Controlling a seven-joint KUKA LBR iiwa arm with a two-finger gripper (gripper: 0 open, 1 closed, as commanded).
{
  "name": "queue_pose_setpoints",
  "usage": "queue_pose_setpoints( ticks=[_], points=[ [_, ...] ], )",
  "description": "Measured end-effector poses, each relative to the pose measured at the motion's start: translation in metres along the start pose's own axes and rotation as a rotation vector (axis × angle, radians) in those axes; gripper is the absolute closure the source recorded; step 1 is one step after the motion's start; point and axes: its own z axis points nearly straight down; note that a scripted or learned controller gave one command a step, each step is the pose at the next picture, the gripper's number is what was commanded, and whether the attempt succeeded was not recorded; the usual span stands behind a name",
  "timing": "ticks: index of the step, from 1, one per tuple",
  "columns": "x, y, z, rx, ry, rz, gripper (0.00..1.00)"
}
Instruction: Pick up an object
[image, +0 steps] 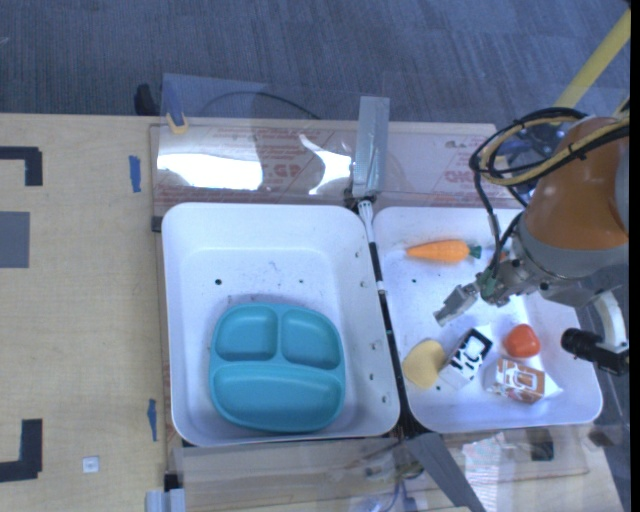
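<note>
Right bin (590, 400): one carrot (438, 252), one lemon (424, 362), one black-white box (467, 355), one tomato (521, 341), one packet (515, 381). Left bin (190, 300): one teal tray (278, 368). Gripper (455, 304) hovers between carrot and box, holding nothing; finger spread unclear.

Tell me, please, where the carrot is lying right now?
The carrot lies in the right bin, near its far edge, up and left of the hand and apart from it.

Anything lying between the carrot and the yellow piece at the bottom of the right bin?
In the camera view, only bare white bin floor lies between the carrot and the yellow piece; the hand hangs just right of that line.
</note>
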Motion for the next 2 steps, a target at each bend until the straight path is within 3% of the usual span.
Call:
queue_pose_setpoints(
  ticks=[1, 2],
  points=[
    [-0.004, -0.032, 0.096, -0.01, -0.005, -0.042, 0.0],
    [-0.005, -0.031, 0.085, -0.015, -0.007, -0.041, 1.0]
  ],
)
